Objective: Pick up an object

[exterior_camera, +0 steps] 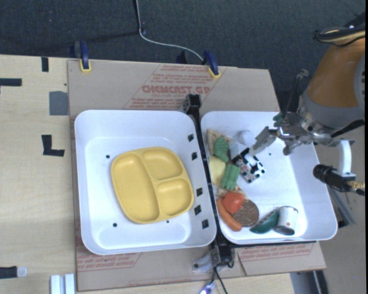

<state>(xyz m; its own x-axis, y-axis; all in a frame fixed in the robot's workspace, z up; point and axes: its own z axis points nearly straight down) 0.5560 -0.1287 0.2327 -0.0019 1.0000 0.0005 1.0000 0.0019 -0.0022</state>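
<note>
- Gripper (248, 157) low in right bin (306, 182), over black-and-white toy (253, 169); finger state: cannot tell.
- Toy lies mid-bin, just right of green vegetable (230, 176); tomato (233, 201) and carrot (228, 216) nearer the front.
- Advice: centre on toy, descend straight, avoid nudging the green piece; close firmly before lifting.

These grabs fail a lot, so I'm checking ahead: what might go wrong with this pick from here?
1. The toys are crowded along the right bin's left wall: the green toy, tomato and carrot touch or overlap, so the hand may nudge neighbours or catch two.
2. The small black-and-white toy sits close beside that pile and could slip away.
</note>
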